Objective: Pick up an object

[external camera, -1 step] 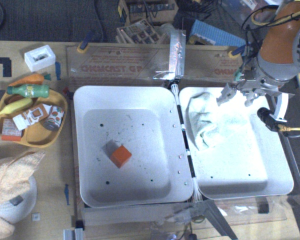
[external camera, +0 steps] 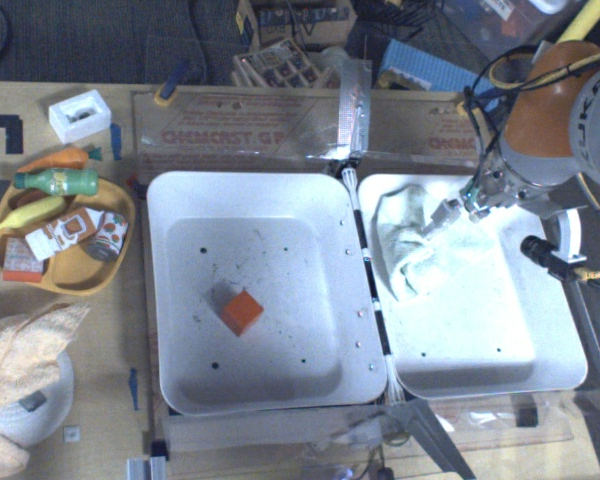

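An orange cube (external camera: 243, 312) lies on the floor of the left bin (external camera: 180, 208), slightly left of its middle. A crumpled white-and-pale-green cloth (external camera: 405, 236) sits in the upper left part of the right bin (external camera: 500, 368). My gripper (external camera: 442, 214) reaches in from the right and hangs over the right edge of the cloth, close to it or touching it. The arm's orange-banded wrist (external camera: 545, 118) is above the right bin's far right corner.
A yellow bowl (external camera: 90, 273) holding a green bottle, a banana and small packets stands left of the bins. A white box (external camera: 80, 115) sits at the bench's far left. A beige cloth (external camera: 25, 363) and a grey object lie at the near left.
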Tool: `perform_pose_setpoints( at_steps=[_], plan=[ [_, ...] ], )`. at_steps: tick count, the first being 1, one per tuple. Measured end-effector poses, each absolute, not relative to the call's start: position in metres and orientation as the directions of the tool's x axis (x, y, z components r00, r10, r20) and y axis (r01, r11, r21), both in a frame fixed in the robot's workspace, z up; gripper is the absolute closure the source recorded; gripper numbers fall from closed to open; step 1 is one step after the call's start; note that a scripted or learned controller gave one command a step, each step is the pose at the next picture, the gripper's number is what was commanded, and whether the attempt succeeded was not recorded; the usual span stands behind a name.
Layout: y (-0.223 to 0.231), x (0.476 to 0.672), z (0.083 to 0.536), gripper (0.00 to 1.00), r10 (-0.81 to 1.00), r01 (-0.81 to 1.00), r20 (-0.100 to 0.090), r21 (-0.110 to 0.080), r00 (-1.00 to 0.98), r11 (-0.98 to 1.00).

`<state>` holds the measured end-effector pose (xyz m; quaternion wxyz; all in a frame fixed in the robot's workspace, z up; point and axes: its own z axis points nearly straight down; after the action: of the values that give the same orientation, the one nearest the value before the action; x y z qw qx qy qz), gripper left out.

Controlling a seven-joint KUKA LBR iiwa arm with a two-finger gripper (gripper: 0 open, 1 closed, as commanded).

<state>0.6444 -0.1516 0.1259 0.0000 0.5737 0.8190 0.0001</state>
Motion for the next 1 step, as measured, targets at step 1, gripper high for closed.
perform_pose_setpoints(
  at_steps=[1],
  plan=[
    [-0.1137, 0.6679, 0.0939, 0.00, 0.931, 0.931, -0.008, 0.007, -0.366, 0.366]
  ],
)
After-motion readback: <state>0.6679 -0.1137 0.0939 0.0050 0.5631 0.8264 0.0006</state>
